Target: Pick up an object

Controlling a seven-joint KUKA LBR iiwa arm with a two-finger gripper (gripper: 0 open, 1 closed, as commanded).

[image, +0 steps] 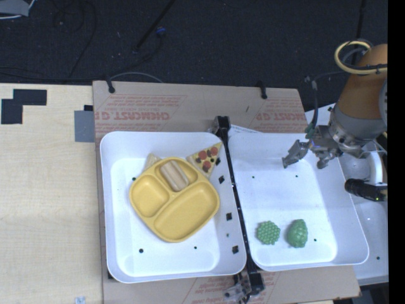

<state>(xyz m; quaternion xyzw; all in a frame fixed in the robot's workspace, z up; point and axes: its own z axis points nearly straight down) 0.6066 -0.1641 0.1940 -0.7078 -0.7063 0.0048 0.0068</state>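
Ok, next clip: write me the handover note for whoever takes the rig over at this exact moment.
Tool: over the upper right part of the right bin, fingers spread open, nothing between them.
Right bin: two green items near the front edge, a bumpy round one and a smoother one beside it, apart from each other and well clear of the tool.
Left bin: yellow divided tray with a tan hot-dog-like piece in one compartment; a pizza slice toy against the tray's upper right edge.
Done: nothing picked up.
Left: choose an item, descend, close, lift.
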